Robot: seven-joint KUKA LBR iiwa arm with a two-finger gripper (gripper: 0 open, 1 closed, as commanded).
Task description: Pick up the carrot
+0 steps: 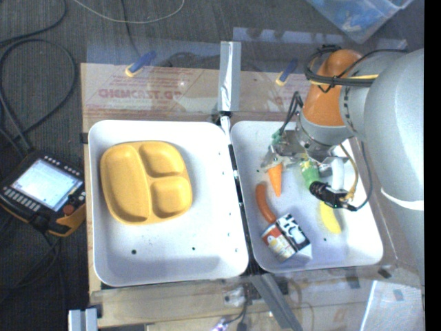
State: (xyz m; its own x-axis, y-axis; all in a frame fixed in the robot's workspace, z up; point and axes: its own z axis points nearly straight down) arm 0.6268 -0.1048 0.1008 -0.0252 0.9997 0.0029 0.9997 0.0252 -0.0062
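Observation:
The carrot (pixel 275 179) is a short orange cone with a green top, lying in the right bin (pixel 358 250) near its upper left, tip pointing toward the front. My gripper (pixel 277 154) hangs directly over the carrot's green end, coming down from the grey wrist and orange band (pixel 329 88) at the upper right. The gripper's body covers the carrot's top, so contact cannot be judged.
Also in the right bin are a reddish sausage (pixel 264 203) just left of the carrot, a small printed carton (pixel 288 236) at the front, a yellow banana (pixel 331 221) and a green item (pixel 308 172). The left bin (pixel 117 250) holds a yellow divided tray (pixel 146 181).

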